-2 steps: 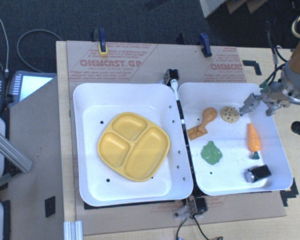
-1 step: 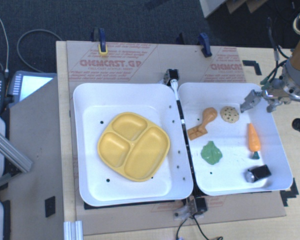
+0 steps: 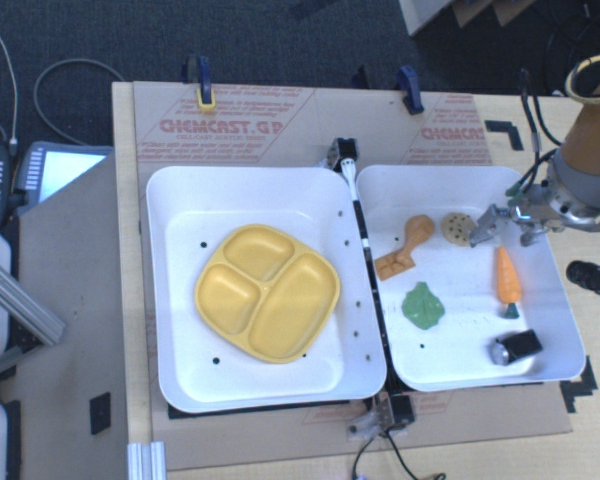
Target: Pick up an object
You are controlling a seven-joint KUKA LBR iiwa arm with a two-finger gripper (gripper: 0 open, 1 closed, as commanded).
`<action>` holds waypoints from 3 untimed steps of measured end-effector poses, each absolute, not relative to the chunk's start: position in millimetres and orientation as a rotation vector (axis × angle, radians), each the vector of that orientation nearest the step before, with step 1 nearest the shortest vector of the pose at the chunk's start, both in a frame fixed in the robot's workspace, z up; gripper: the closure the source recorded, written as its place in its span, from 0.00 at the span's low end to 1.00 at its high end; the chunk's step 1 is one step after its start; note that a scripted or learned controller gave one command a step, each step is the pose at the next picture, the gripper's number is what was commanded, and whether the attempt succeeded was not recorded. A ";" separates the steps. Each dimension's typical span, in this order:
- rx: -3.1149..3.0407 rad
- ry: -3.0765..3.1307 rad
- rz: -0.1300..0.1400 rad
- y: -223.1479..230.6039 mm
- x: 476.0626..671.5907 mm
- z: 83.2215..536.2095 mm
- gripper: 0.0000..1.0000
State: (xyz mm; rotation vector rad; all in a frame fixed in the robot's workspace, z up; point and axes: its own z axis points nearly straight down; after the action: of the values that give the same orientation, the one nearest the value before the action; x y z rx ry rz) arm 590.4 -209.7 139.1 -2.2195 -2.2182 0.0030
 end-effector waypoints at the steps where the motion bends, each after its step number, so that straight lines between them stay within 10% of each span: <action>1: -2.218 -2.218 0.003 -209.1 589.9 86.3 0.00; 2: -2.222 -2.223 0.000 -209.5 591.2 99.7 1.00; 3: -2.226 -2.226 -0.002 -218.5 590.0 157.9 1.00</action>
State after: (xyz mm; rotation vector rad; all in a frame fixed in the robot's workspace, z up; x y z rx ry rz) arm 590.0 -218.5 157.9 -2.2258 -2.2257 -0.0023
